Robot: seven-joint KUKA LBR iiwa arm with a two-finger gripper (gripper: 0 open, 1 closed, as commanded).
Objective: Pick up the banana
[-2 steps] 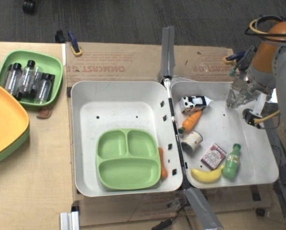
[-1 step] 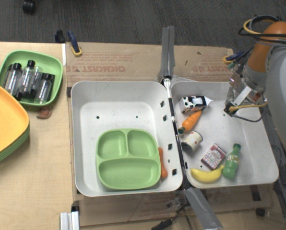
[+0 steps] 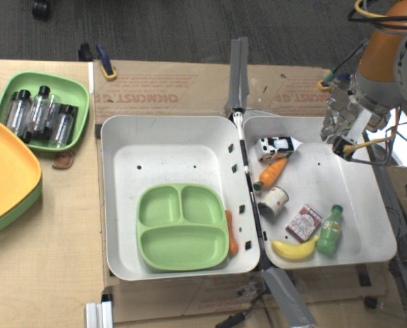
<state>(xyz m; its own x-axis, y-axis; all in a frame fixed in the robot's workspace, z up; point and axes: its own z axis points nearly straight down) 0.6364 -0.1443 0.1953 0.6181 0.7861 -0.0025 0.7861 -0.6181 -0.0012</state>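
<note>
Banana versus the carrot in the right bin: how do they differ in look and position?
The banana is yellow and curved; the carrot is orange, straight and tapered. The banana lies along the near wall of the right bin, beside the green bottle; the carrot lies farther back by the divider, below the black-and-white toy. The carrot points diagonally; the banana runs crosswise. Both lie flat in the same bin, apart from the pincer.
</note>
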